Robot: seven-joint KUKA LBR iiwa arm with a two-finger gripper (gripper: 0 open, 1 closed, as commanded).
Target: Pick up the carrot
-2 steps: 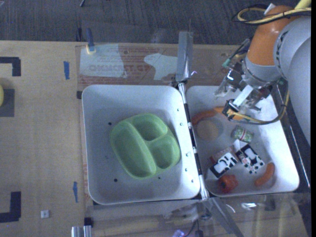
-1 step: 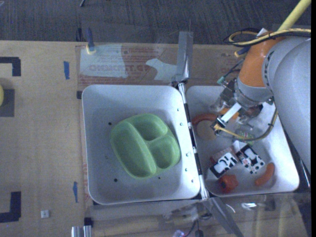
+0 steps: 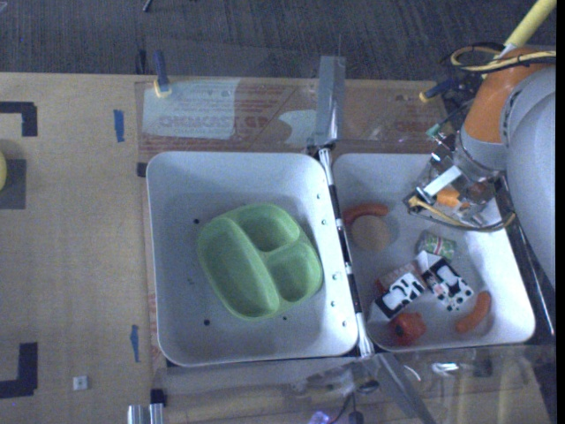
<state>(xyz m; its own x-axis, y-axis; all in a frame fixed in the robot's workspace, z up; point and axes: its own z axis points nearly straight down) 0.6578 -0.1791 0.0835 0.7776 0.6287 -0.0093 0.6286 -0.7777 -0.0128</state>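
My tool [image 3: 444, 196], at the upper right of the right-hand shallow white bin [image 3: 380, 177], seemed clenched on the small orange carrot [image 3: 449, 199], a grip so slight that lifting might drop it.

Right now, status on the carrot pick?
Gripper over right bin's far side, orange carrot between its fingers. Other toys lie nearer in that bin. Green tray in left bin.

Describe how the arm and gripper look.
The arm is bulky and light grey, with an orange band above the wrist. Yellow and dark cables loop over it. The gripper is a small metal and black assembly with pale parts.
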